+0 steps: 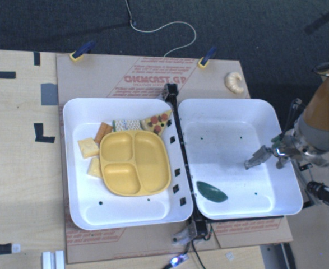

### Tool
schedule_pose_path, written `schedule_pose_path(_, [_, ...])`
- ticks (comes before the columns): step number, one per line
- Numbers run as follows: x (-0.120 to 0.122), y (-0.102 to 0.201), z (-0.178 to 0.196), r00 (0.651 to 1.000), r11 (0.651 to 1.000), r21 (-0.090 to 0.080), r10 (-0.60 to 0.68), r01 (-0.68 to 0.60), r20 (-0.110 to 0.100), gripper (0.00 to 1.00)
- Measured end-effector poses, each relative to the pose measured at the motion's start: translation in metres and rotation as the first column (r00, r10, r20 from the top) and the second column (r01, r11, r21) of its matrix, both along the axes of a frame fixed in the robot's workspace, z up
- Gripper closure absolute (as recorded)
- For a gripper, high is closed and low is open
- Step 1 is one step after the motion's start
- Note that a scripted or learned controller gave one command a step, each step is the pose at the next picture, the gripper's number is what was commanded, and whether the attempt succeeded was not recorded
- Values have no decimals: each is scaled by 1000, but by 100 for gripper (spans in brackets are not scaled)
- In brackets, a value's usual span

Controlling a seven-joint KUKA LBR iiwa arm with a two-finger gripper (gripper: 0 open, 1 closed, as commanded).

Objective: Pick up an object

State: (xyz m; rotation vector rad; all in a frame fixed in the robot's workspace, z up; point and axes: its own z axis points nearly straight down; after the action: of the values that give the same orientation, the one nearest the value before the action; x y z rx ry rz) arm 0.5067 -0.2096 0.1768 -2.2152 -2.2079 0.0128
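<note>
My gripper [268,159] hangs over the right side of the right bin [231,112], open, with nothing between its fingers. A dark green flat object [211,192] lies on that bin's floor near the front left corner, well apart from the gripper to its lower left. In the left bin [74,150] sits a yellow divided plate [135,162]. Pale cracker-like pieces [89,148] lie to the plate's left, and small colourful items [153,122] lie behind it.
A pale ring-shaped object [235,82] lies on the cardboard behind the right bin. A black divider strip [177,150] runs between the two bins. A thin cable [164,27] loops across the dark floor at the back.
</note>
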Motion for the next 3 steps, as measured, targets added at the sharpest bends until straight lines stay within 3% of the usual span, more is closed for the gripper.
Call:
schedule_pose_path(1, [3, 0, 8, 1000, 1000, -4, 4, -4, 13, 0])
schedule_pose_path(2, [-2, -2, -56, 1000, 1000, -2, 4, -4, 8, 0])
schedule_pose_path(3, [-2, -1, -94, 1000, 1000, -5, 5, -5, 14, 0])
